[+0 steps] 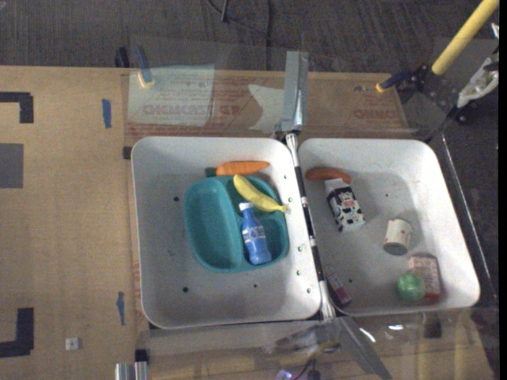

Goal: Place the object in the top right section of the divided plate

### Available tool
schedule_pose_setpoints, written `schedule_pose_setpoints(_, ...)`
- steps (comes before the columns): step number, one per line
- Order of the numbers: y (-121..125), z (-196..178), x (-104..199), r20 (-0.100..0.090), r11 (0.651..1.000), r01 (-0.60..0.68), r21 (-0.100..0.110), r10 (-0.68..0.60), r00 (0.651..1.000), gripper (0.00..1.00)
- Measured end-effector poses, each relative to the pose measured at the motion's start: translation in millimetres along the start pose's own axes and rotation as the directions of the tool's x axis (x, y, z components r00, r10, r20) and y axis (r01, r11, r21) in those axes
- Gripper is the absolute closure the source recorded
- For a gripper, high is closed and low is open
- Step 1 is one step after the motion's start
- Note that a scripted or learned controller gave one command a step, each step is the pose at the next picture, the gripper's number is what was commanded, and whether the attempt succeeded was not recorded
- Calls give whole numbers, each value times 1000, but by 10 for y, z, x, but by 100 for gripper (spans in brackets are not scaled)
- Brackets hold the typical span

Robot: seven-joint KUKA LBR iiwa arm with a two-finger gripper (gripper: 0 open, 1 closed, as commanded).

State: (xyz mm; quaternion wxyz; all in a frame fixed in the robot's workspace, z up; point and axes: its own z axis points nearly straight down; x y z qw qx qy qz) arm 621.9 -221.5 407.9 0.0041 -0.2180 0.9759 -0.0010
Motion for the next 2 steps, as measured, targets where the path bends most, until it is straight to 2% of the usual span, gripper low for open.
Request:
schedule_pose_setpoints(1, -176, -304, -331, 3, 999, 47, 2, -47, 999, 0)
schedule_pose_setpoints(2, -199, -300, -421, 3, 983, 184, 3, -184, 983, 0)
